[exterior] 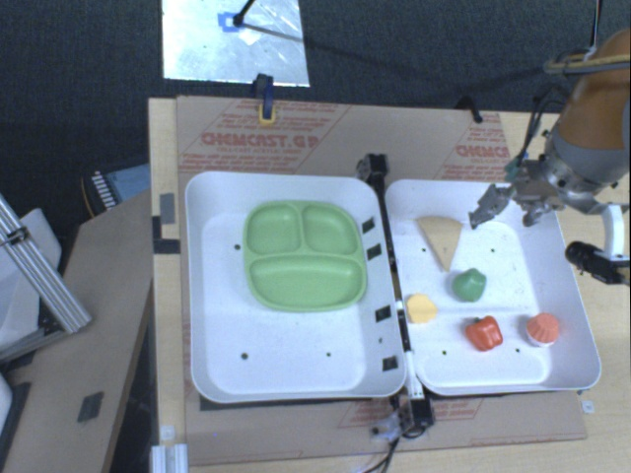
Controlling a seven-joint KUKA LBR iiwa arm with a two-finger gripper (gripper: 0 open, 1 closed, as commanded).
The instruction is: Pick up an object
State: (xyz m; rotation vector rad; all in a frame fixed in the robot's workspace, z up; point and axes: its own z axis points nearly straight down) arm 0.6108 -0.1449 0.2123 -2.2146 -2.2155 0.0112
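Observation:
The right bin [567, 363] holds a beige wedge [441, 236] at its far left, a green pepper [469, 285] in the middle, a yellow piece [421, 308] by the divider, a red pepper [484, 333] and an orange-and-white piece [542, 329] near the front. My gripper [511, 208] hangs over the bin's far edge, to the right of the wedge, with its two fingers spread open and nothing between them.
In the left bin [212, 363] lies a green divided plate [305, 255]. Black clips [376, 168] run along the seam between the bins. A shiny metal sheet [235, 26] lies beyond the bench, and an aluminium rail [35, 264] stands at the left.

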